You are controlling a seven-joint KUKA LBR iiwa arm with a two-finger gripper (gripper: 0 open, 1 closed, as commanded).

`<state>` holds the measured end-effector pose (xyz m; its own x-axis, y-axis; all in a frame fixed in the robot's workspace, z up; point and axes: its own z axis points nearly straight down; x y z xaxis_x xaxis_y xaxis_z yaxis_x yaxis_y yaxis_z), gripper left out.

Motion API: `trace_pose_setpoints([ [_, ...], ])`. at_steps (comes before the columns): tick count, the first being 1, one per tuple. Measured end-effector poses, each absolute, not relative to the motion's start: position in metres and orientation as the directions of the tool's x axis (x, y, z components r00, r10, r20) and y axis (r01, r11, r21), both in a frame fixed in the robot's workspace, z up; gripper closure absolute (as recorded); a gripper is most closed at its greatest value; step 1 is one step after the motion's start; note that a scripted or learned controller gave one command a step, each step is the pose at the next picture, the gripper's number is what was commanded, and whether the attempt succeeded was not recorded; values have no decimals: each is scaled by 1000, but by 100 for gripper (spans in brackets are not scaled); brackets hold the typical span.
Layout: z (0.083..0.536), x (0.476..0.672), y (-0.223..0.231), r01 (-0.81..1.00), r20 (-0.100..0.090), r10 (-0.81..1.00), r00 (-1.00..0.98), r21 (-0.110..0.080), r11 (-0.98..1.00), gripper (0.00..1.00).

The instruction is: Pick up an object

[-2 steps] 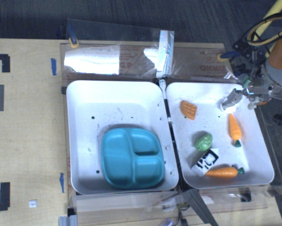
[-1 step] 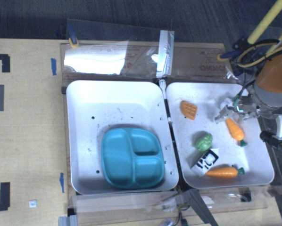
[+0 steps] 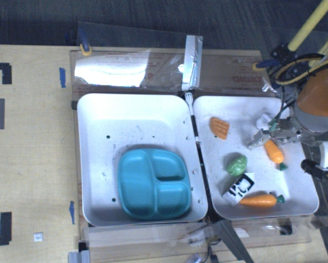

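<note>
Claw (image 3: 261,137) over right white bin (image 3: 306,200), wooden bench (image 3: 27,163) beneath.

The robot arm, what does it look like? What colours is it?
The arm comes in from the right. It is grey with a wide orange band near the wrist. Its end effector is small, made of silvery metal, with a bit of green on it. Thin black cables run along it, and more black and yellow cables loop behind the arm.
</note>
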<state>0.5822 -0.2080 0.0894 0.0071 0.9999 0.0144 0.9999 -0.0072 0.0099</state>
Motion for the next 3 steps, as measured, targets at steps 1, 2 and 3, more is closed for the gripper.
trace_pose_setpoints([
  [1, 97, 581, -211, 1000, 6, 1000, 7, 7, -8, 100],
  [2, 192, 591, -139, 1000, 1, 1000, 20, 3, -20, 100],
  [3, 201, 601, -179, 954, -2, 954, 301, -1, -301, 100],
])
